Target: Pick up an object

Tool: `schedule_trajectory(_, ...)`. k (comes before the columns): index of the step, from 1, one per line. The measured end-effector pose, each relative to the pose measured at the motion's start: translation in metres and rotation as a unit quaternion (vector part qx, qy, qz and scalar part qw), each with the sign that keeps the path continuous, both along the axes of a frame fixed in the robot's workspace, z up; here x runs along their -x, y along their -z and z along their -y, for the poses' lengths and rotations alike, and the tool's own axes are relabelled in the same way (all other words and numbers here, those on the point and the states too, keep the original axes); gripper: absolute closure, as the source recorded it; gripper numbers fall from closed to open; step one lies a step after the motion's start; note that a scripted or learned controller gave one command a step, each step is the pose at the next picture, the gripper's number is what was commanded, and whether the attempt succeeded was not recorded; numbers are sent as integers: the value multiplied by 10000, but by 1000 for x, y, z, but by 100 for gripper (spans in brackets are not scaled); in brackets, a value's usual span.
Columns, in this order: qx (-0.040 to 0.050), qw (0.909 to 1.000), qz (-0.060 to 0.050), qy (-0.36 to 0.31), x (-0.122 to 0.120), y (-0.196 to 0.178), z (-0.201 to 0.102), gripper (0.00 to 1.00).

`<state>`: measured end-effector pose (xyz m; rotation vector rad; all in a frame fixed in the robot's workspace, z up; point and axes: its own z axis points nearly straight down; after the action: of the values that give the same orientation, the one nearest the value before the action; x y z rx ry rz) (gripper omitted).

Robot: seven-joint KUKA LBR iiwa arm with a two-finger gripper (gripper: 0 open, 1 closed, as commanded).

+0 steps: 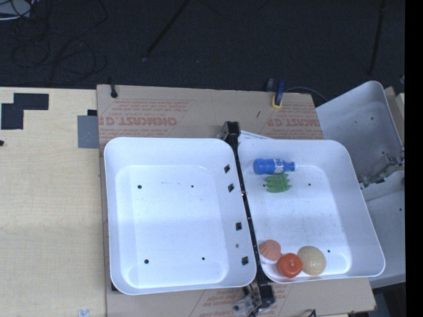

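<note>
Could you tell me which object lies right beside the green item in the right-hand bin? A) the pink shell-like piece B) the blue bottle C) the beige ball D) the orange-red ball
B: the blue bottle lies just above the green item near the right bin's far end.

Two bins sit side by side on cardboard (pixel 198 114). Left bin (pixel 125 177), right bin (pixel 344 197). In the right one, a bottle (pixel 272 166) lies at the back with a leafy toy (pixel 278 183) just in front. Shell (pixel 269 249), tomato (pixel 289 265) and ball (pixel 311 260) huddle in its front corner.
</note>
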<state>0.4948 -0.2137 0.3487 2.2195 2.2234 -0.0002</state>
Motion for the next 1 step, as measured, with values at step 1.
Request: schedule_trajectory(1, 3, 10000, 5, 21, 19, -16, 0, 0)
